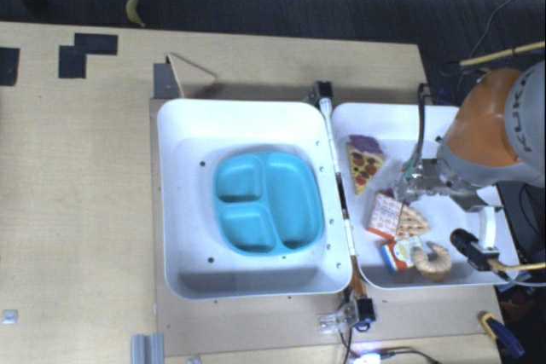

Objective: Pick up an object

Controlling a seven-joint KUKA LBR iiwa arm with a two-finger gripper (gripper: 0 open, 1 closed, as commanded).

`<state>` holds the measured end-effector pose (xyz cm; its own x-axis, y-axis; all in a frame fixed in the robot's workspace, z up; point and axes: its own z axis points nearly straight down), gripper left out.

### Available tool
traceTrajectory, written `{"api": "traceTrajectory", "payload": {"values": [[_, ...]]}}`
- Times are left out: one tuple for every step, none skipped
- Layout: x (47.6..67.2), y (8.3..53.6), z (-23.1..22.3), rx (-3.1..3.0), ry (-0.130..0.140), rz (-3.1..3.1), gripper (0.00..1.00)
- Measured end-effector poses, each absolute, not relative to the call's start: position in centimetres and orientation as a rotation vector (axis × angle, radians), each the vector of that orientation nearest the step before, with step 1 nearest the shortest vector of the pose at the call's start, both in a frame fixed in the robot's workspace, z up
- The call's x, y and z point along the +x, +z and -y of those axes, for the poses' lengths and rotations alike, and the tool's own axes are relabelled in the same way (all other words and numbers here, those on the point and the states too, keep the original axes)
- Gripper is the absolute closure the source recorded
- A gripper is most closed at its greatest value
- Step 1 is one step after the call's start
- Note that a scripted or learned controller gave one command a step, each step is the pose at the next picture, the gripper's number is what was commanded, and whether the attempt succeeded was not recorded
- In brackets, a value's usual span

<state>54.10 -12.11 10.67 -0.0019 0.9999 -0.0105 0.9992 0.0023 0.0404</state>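
Approach step: jaws, whose opening cannot be told from above, hang low in the right bin over toy food, namely pizza slice, waffle pieces and doughnut; next move likely calls for descent onto one piece.

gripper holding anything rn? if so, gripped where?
Cannot tell. The gripper is low in the right bin, just above the waffle-like toy; nothing visibly sits between its tips.
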Motion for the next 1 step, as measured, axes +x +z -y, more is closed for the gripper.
{"api": "traceTrajectory", "payload": {"values": [[54.07, 10.64, 12.11, 2.194, 0.032, -2.199, 0.00]]}}
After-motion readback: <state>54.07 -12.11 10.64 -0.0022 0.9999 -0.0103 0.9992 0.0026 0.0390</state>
